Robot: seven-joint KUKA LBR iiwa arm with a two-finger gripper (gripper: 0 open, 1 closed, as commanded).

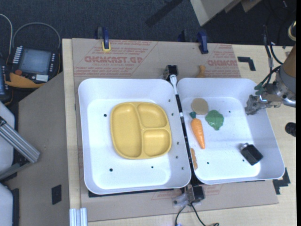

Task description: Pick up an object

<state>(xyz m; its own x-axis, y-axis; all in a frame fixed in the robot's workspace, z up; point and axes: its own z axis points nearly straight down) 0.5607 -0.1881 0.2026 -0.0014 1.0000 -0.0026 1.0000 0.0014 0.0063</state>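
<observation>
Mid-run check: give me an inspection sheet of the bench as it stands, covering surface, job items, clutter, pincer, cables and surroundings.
Surface: brown board bearing two white bins side by side, left bin and right bin.
Job's things: in the right bin, a carrot, a green piece, a tan round piece and a black block, all lying on the bin floor.
Clutter: yellow divided tray in the left bin.
Pincer: pincer at the right bin's right rim, nothing seen in it; finger state unclear.
Cables: loops by the handheld screen; one cable at the front edge.
Surroundings: blue clamps on the board's far edge, dark floor.
</observation>
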